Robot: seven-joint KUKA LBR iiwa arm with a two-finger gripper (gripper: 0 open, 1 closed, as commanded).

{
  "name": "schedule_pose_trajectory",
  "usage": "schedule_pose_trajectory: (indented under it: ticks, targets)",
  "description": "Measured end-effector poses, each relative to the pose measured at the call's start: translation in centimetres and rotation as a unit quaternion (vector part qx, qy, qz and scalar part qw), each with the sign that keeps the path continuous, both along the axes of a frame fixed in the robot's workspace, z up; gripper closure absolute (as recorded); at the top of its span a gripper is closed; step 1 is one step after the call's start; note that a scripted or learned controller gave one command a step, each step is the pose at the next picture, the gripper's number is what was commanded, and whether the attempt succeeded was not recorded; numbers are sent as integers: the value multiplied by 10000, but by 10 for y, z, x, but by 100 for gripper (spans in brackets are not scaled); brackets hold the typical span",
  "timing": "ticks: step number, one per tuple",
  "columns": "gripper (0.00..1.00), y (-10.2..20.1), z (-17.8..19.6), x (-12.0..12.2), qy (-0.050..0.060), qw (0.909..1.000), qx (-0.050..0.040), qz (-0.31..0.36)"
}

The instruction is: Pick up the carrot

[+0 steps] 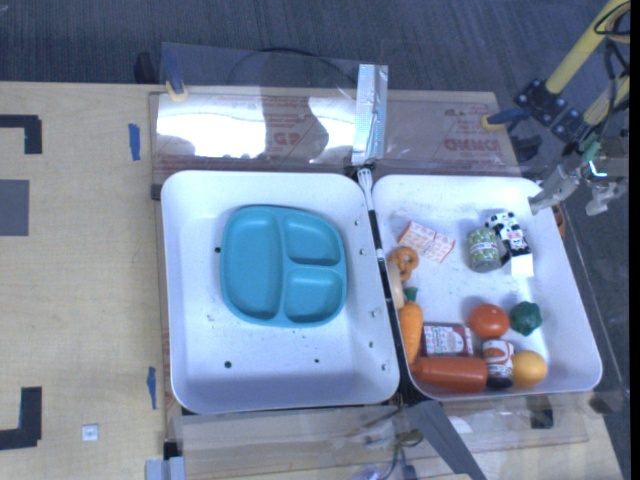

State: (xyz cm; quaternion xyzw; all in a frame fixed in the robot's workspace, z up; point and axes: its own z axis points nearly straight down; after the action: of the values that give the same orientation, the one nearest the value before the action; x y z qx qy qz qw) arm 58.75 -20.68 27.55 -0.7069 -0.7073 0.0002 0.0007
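1. The surface [70, 268] was pale wood and carried two shallow white bins side by side, the left bin [190, 368] and the right bin [575, 308].
2. The left bin held a teal divided plate [283, 265], well apart from anything I needed.
3. My arm sat at the upper right, just outside the right bin's far corner; my hand [590, 183] was a blur of grey metal there, and I could not tell whether it was apart or together. Nothing was in it that I could see.
4. The carrot [410, 330] lay in the right bin, hard against its left wall, leafy tip toward the far side, thick orange body pointing near. A pretzel-like ring [403, 259] sat just beyond its tip, a red sausage [450, 372] touched its near end, and a small ketchup bottle [447, 339] lay just beside it.
5. I judged it a toy: light, stiff, smooth and somewhat slippery, not fragile. The mid-body looked the best hold, across its width, though the wall crowded one side.
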Motion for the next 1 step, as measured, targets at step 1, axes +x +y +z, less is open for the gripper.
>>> schedule_pose_trajectory:
  ticks: [1]
  targets:
    - [0,67,-33,-10,27,9876,9,-1570]
